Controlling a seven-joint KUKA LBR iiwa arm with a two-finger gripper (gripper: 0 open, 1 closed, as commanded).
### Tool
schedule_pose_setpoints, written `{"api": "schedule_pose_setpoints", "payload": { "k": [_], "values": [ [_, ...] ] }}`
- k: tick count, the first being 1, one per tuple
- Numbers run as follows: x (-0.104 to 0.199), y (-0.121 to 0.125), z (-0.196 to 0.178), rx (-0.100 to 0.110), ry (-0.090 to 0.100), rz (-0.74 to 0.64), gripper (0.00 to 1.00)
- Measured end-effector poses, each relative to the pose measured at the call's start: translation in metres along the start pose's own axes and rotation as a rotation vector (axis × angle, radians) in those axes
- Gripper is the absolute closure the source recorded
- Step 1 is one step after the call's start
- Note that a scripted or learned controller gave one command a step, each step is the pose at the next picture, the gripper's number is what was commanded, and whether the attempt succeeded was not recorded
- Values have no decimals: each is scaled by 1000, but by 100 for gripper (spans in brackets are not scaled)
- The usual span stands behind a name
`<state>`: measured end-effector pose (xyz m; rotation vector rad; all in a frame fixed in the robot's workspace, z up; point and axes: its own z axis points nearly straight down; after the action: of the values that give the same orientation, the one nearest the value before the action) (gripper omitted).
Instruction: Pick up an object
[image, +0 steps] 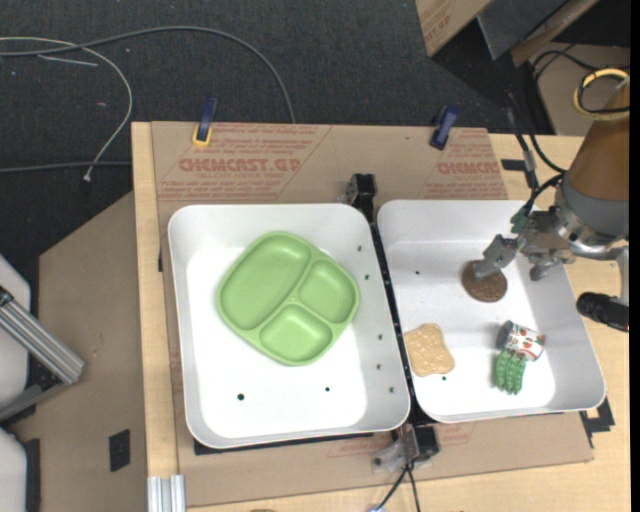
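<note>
Cardboard sheeting (300, 150) printed with red lettering covers the bench in the camera view, pinned along its far edge by two blue clamps, one at the left (206, 118) and one at the right (444, 127). Two shallow white bins sit on it side by side, their inner rims touching along a dark seam.

Left bin (200, 330): a light green plastic plate (288, 297) divided into three compartments lies turned at an angle near the bin's middle. A few small dark specks dot the white floor around it.

Right bin (440, 240): a round, flat brown disc (487, 284) rests in the far half. Directly over its far-right edge hangs the grey two-finger gripper (497, 260), reaching in from the right below the arm's orange band (607, 160). One grey finger (491, 254) slants down toward the disc and its tip appears to meet or nearly meet the disc's upper edge; whether the fingers are spread or closed cannot be told from this angle, and nothing is seen held between them. Nearer the camera, a tan, irregular flat piece resembling a cookie (429, 350) lies close to the bin's left wall. To its right, well apart from it, a small green ridged toy with a red-and-white patterned top (514, 358) lies near the right wall.

Black cables (120, 60) trail across the dark carpet beyond the bench.
</note>
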<state>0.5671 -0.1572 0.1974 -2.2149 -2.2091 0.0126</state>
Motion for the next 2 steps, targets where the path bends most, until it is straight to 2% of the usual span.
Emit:
{"api": "schedule_pose_setpoints", "payload": {
  "k": [1, 2],
  "values": [
    [0, 3, -8, -14, -3, -3, 0],
    [-2, 5, 53, -10, -2, -2, 0]
  ]
}}
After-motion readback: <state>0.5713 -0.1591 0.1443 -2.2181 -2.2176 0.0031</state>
